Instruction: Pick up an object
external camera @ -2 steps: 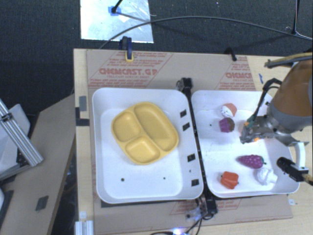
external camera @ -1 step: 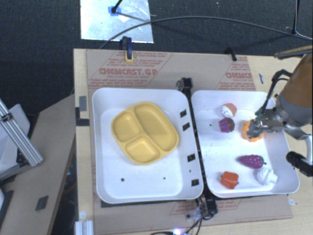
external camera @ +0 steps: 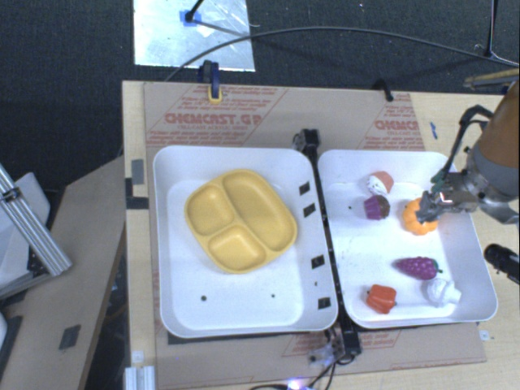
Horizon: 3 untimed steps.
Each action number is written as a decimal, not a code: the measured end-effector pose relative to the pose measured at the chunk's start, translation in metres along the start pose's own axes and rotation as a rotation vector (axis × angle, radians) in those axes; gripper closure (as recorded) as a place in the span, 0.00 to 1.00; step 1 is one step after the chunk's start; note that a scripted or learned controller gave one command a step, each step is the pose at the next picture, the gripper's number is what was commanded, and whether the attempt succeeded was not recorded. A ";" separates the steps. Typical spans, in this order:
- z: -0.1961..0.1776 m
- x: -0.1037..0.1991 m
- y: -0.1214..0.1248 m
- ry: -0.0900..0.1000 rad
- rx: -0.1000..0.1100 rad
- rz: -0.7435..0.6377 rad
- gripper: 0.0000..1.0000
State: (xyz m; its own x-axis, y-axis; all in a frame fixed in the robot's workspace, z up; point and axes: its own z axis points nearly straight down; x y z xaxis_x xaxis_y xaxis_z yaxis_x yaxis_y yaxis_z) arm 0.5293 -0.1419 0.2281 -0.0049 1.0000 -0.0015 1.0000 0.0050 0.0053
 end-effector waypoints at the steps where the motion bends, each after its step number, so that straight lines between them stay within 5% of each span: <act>1: 0.010 0.053 0.019 0.003 0.002 -0.005 1.00; 3: 0.020 0.141 0.054 0.003 0.002 -0.004 1.00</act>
State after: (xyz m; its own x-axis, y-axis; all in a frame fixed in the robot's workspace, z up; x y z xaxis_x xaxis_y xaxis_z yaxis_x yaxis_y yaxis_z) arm 0.5827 -0.0007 0.2085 -0.0089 1.0000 0.0011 1.0000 0.0089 0.0034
